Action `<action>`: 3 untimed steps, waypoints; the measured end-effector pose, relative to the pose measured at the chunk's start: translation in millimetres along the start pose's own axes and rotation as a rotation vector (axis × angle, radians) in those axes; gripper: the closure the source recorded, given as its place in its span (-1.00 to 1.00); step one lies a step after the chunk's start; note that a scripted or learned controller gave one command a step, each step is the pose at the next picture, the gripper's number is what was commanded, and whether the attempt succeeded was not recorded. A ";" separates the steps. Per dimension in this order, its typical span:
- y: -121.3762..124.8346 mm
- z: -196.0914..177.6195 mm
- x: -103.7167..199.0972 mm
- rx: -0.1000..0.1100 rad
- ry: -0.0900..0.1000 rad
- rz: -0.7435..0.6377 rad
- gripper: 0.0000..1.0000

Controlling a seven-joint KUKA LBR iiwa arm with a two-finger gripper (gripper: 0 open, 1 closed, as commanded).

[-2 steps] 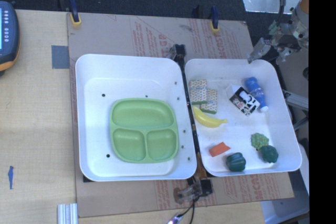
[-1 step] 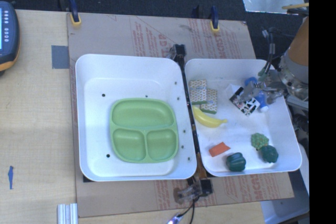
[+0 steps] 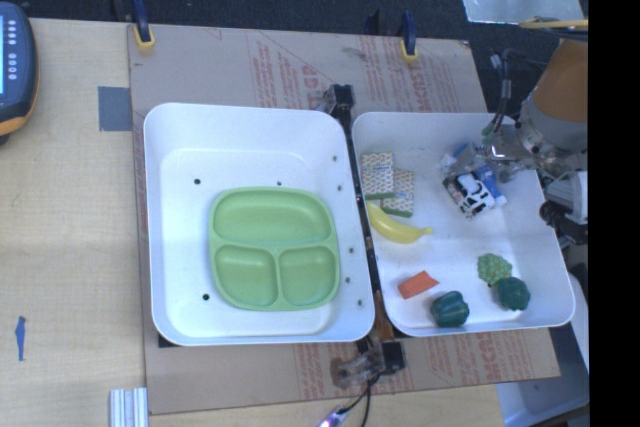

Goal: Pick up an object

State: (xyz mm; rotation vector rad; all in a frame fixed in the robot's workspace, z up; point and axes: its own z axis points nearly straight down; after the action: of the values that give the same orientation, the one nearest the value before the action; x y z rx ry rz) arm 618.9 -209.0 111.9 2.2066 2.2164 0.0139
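gripper [image 3: 478,177] over right bin [image 3: 540,245] (toys below)

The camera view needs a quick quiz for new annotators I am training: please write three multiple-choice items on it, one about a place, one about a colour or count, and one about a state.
1. Where does the green tray lie?
A. in the left bin
B. in the right bin
C. on the bare bench

2. What colour is the banana?
A. red
B. yellow
C. blue

3. How does the green tray lie?
A. flipped over
C. standing on edge
B. flat, hollows facing up

Answers:
1 A: the tray lies on the floor of the left bin, while the banana, orange block, green pepper and broccoli lie in the right bin.
2 B: the banana is plainly yellow, beside the bin's left wall.
3 B: its three hollows face the camera.

The gripper is over the right bin near a black-and-white toy.
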 end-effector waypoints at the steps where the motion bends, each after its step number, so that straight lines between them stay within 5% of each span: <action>1: 40.7 18.0 28.3 0.010 0.002 -0.003 -1.00; 2: 23.4 20.0 107.7 0.021 0.005 -0.007 -1.00; 3: 23.3 9.5 102.4 0.023 0.002 -0.004 1.00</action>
State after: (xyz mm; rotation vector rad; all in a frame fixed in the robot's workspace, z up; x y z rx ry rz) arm 641.9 -106.5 102.5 2.2150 2.2333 -0.0100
